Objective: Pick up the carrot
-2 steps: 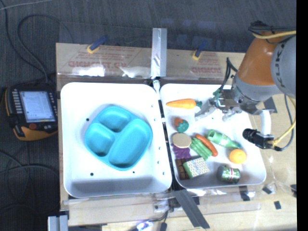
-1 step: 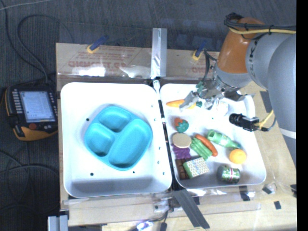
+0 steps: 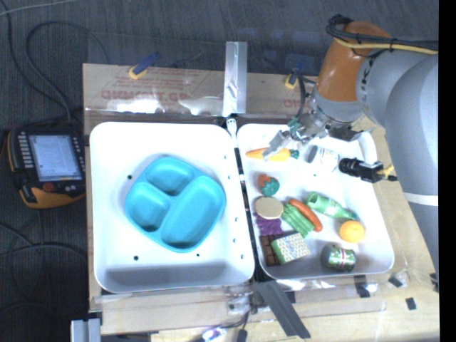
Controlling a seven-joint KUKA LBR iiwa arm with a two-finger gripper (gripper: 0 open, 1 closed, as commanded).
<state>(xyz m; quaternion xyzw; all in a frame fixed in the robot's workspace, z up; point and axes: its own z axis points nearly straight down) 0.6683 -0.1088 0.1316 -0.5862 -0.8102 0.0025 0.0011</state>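
The gripper [image 3: 283, 142] reaches low over the far end of the right bin [image 3: 381, 223], its pale fingers closed around the carrot [image 3: 265, 152], an orange piece lying against the bin's far left corner and jutting leftward from the grip. Nearer the camera in the same bin sit a teal toy [image 3: 269, 186], a green bottle [image 3: 329, 206], an orange [image 3: 351, 231] and a green can [image 3: 338, 257]. The left bin [image 3: 114, 144] holds a blue divided tray [image 3: 174, 201].
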